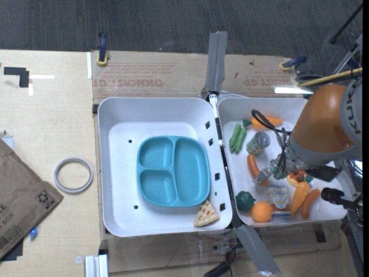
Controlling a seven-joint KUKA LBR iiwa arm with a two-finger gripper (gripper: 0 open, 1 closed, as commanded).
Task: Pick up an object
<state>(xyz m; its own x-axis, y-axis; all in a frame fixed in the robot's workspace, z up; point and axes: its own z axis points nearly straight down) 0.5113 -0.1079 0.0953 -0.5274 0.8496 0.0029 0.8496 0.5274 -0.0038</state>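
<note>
The right bin (230, 111) holds several toy foods: a green pea pod (237, 137), a grey round can (259, 143), a red sausage (252, 165), a dark green broccoli (245, 200), an orange (262, 212), a white packet (278, 197) and an orange carrot (300, 196). My gripper (269, 173) hangs low in this bin, just right of the red sausage and above the white packet. I see nothing clearly held in it. The arm's orange band (326, 117) covers the bin's right part.
The left bin (115, 154) holds a blue divided plate (174, 171) and a waffle wedge (206, 214) at its front right corner. A grey ring (73, 174) and a brown cardboard box (20, 201) lie on the bench to the left.
</note>
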